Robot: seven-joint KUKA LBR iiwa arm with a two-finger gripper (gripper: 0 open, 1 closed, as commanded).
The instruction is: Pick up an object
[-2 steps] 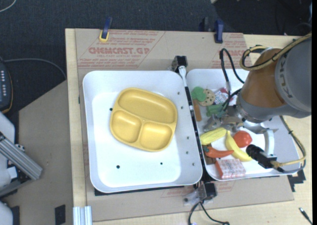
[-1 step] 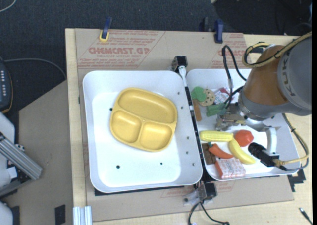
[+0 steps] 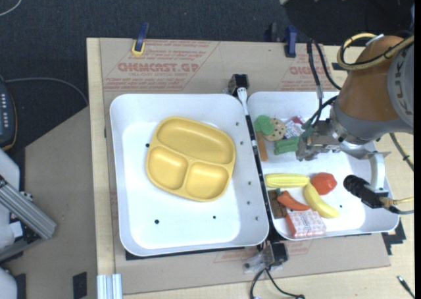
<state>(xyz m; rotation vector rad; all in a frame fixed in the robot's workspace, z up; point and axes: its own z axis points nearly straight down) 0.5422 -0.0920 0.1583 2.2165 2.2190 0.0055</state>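
Best done by settling the gripper [image 3: 308,149], jaws' state impossible to tell, straight down over the green toy [image 3: 287,145] just beside it at the right bin's [image 3: 368,222] far middle, avoiding the cookie [image 3: 276,129] and tomato [image 3: 323,182].

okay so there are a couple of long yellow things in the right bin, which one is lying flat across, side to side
The corn cob, pale yellow and straight, lying level across the right bin. The banana just below it is a deeper yellow, curved, and slants down toward the bin's lower right.
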